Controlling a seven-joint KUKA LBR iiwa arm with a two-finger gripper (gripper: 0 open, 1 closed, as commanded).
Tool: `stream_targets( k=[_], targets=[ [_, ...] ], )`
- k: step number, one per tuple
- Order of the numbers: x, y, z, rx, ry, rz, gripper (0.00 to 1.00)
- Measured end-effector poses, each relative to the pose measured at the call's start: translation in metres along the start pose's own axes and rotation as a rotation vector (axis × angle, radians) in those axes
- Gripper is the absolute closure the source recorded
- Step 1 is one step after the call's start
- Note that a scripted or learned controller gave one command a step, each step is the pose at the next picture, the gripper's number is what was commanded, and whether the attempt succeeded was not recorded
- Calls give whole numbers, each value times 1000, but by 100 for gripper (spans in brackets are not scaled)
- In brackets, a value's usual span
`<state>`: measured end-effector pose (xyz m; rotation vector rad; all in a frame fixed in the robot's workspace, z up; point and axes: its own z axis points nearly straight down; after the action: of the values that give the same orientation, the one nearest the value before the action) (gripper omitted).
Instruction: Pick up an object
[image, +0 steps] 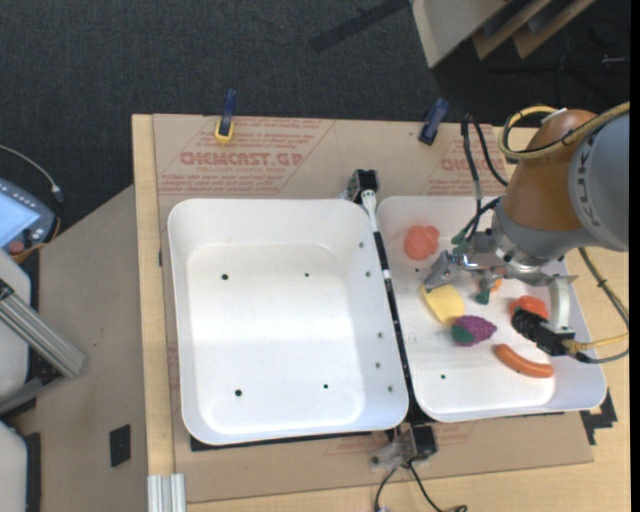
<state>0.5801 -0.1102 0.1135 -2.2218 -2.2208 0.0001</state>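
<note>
From where I stand, nothing is lifted yet. The gripper (462, 272) hangs low inside the right bin (440, 392), just above the yellow block (445, 303); whether it has closed on anything, I cannot tell. 4 other pieces lie nearby: an orange ball (421, 241), a purple lump (472, 329), a sausage (523, 361), and a red piece (531, 306). The left bin (200, 240) waits alongside.

"CHEMCAST GP" on brown board (262, 150)
</note>
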Motion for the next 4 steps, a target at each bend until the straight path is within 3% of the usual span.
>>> stream_targets(
  k=[1,2,3,4],
  targets=[
    [0,0,0,0,0,0,0],
    [129,-3,-76,-9,6,-14,0],
    [119,-4,-82,-3,0,-1,100],
    [91,-6,-203,-14,-2,2,100]
  ],
)
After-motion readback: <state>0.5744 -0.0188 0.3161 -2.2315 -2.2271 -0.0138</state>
